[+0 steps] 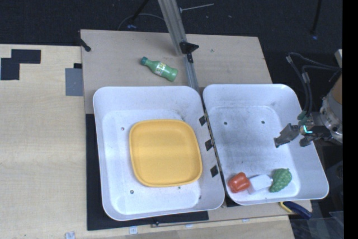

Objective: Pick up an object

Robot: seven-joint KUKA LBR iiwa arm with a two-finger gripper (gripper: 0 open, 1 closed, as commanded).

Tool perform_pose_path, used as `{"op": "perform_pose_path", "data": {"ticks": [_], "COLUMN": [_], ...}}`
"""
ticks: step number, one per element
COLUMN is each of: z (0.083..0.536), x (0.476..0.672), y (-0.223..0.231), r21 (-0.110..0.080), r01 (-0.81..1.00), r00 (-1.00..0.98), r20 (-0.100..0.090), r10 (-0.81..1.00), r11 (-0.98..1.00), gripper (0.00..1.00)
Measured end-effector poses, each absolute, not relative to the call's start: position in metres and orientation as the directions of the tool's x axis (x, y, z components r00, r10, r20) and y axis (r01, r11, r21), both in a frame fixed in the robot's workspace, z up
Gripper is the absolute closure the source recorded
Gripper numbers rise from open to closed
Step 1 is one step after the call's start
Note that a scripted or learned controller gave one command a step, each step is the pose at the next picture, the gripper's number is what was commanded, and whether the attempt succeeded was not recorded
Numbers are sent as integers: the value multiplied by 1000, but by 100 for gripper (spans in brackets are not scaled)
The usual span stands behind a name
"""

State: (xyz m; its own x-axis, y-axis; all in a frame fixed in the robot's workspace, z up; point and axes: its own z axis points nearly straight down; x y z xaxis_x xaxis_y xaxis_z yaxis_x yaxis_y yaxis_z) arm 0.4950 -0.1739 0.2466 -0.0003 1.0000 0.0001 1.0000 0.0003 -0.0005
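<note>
Three small things lie in a row at the near edge of the right bin [246, 101]: a red pepper [239, 182], a white block [260, 182] touching it, and green grapes [281, 179] just beside the block. The end effector [292, 136] hangs above that bin's right side, well apart from them, fingers spread and holding nothing. The left bin [112, 103] carries a yellow plate [165, 152]. Behind the bins, a green bottle [159, 69] lies on its side on the worktop [235, 59], near a slanting metal rail [170, 5].
</note>
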Motion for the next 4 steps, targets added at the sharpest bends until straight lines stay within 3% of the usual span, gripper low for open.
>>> {"op": "perform_pose_path", "data": {"ticks": [1, 4], "z": [247, 90], "x": [495, 487], "y": [-174, -167], "r21": [-1, -1], "r01": [1000, 1000], "r00": [0, -1], "r20": [0, 0], "r10": [1000, 1000], "r11": [0, 1], "gripper": [0, 0]}}
